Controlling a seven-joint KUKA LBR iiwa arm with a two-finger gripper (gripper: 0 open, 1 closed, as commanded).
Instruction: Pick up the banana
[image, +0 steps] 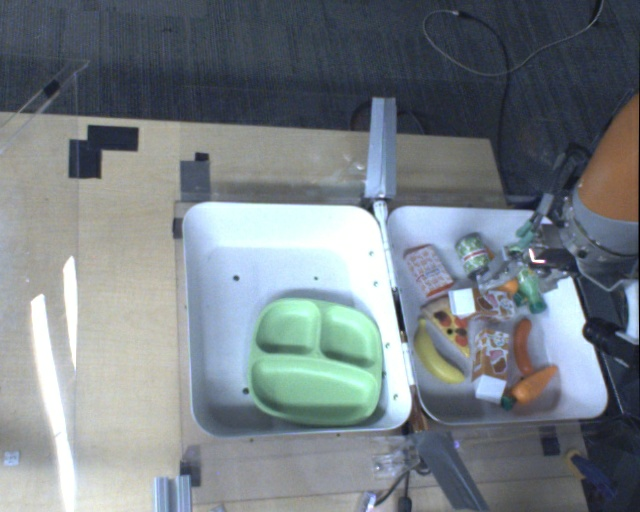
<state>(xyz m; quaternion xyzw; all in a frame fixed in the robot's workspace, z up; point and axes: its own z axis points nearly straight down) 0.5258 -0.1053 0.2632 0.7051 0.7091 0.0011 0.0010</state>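
Camera view, looking down on the bench

Banana (438, 355): lies in the right bin (590, 400), near its left wall, curved, one end toward the bin's front – nothing grips it.

Arm (612, 185): enters from the right, orange band showing, wrist over the right bin's far right side.

Gripper (535, 262): sits low over the clutter at the right bin's middle right, well apart from the banana; whether it is wide or narrow I cannot tell, the tip is lost among the small items.

Right bin, other things: a green can (472, 252) toward the back, its label too blurred to read; a red-and-white packet (428, 268) just left of it, print not legible; a pizza slice (450, 328) touching the banana's upper side; a printed pouch (489, 350) in the middle, writing unreadable; a white block (489, 389) at the front; a carrot (530, 385) beside that block; a sausage (523, 345) just behind the carrot.

Left bin (215, 240): holds a green tray (318, 360) with three compartments, set toward the front right.

Divider (381, 150): a grey metal bar between the two bins at the back.

Bench (110, 350): pale wood – black markers (98, 148) at its far left corner.
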